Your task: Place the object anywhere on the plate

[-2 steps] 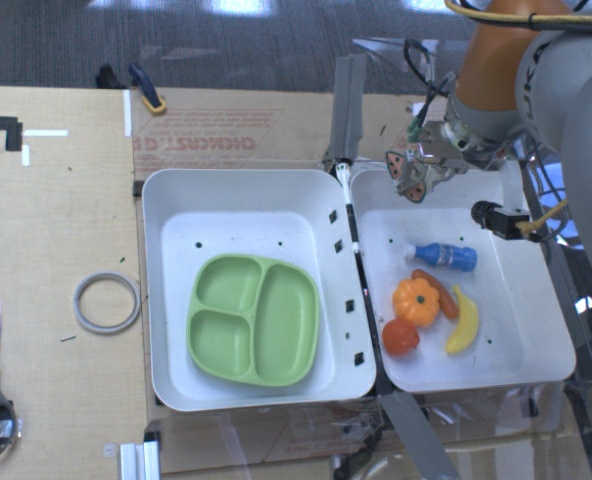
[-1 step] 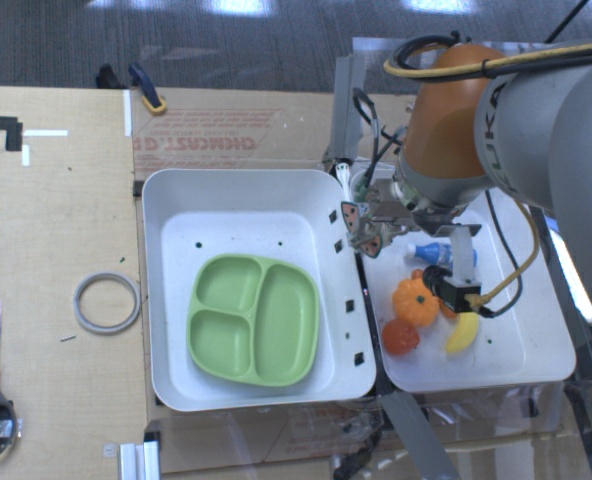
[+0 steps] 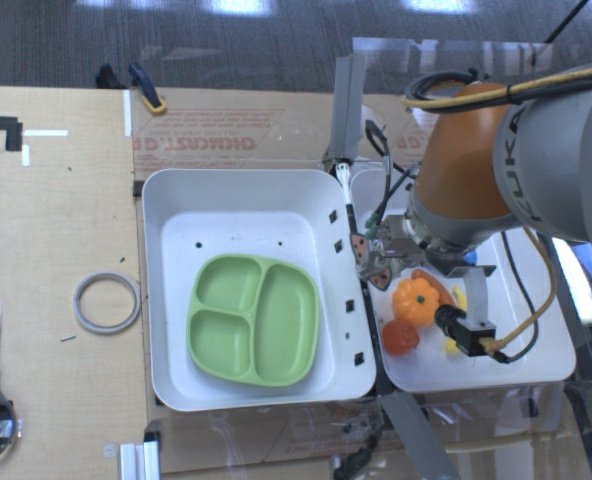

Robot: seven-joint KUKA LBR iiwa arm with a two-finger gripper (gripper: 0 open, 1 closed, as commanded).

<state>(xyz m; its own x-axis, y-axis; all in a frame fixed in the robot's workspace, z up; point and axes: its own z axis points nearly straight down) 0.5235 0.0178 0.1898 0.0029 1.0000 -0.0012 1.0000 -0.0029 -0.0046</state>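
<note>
Plate [image 3: 254, 320] in left bin [image 3: 166, 268]; pumpkin [image 3: 417, 299] in right bin [image 3: 536, 363].

The plate [image 3: 254, 320] looks like smooth matt green plastic; the bin [image 3: 166, 268] around it is white plastic with a slight sheen; left of the bin, the worktop [image 3: 56, 228] is pale, matt wood; right of the bin, the pumpkin [image 3: 418, 299] looks glossy orange plastic; above it the arm's band [image 3: 461, 168] is satin orange.

A green plate [image 3: 254, 319] lies in the left bin [image 3: 166, 268]; the arm [image 3: 506, 158] hangs over the right bin's orange pumpkin [image 3: 416, 299].
</note>
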